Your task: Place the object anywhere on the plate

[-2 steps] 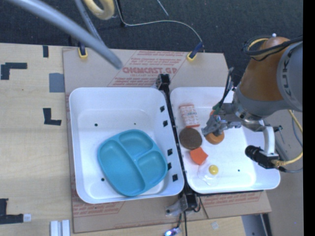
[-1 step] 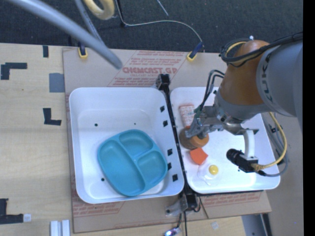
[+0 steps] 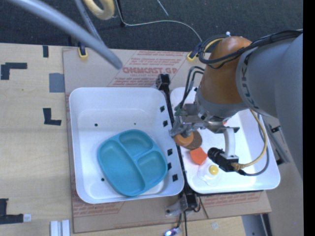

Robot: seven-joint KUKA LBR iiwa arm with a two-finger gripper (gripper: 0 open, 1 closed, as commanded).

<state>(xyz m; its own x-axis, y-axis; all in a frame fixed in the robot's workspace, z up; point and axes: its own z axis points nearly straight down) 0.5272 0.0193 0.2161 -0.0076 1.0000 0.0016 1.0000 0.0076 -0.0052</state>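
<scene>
Wooden bench (image 3: 29, 146) bearing black tape marks; dark carpet floor (image 3: 206, 4) beyond.

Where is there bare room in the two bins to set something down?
The blue plate has three open compartments. In the left bin, white floor lies bare between the plate and the far wall. The right bin is crowded near the divider: brown round object, orange piece, fried egg toy and end effector.

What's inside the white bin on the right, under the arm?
The right white bin holds a brown round object, an orange block and a white piece with a yellow centre. The grey arm covers the bin's upper part.
</scene>
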